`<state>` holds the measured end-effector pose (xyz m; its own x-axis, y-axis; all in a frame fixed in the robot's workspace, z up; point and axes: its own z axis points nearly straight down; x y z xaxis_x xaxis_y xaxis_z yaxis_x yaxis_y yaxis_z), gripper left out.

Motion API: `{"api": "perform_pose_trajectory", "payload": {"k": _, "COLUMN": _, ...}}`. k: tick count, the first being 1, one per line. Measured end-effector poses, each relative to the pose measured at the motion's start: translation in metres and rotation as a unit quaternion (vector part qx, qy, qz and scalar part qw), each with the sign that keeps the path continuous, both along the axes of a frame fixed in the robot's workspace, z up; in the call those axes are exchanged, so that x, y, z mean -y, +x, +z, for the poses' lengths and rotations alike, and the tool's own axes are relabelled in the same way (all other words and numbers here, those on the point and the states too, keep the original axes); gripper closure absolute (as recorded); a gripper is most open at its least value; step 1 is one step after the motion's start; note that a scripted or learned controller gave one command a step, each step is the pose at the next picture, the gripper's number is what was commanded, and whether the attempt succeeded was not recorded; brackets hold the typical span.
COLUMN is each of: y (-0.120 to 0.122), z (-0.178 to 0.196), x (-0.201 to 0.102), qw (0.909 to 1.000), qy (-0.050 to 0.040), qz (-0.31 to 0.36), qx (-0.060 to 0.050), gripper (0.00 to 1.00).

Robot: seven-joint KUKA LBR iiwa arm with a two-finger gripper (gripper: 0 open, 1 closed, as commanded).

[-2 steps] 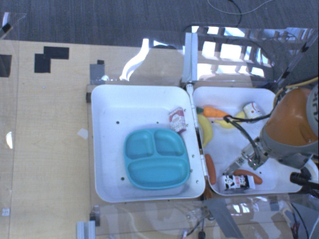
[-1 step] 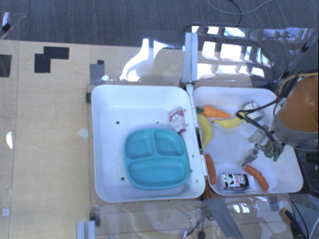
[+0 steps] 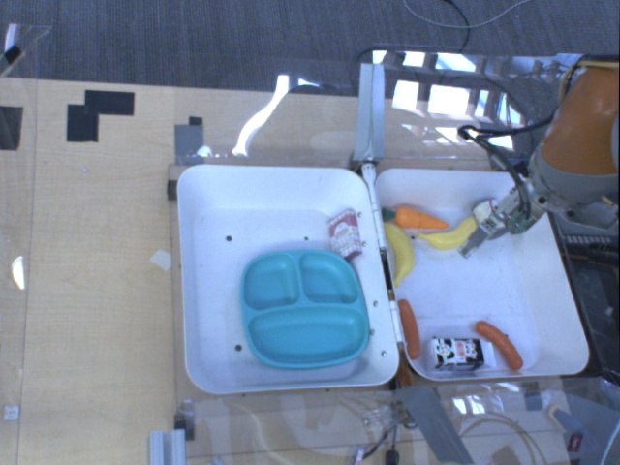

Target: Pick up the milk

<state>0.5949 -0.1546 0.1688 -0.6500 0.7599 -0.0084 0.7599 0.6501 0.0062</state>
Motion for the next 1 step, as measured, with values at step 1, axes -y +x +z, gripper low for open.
{"api": "perform_pose_trajectory", "payload": {"k": 1, "y": -0.0799, "z": -0.0643, "x": 0.0427, "qw": 0.9998, "qy": 0.0005, "qz": -0.019, "qx": -0.003, "gripper": 0.00}}
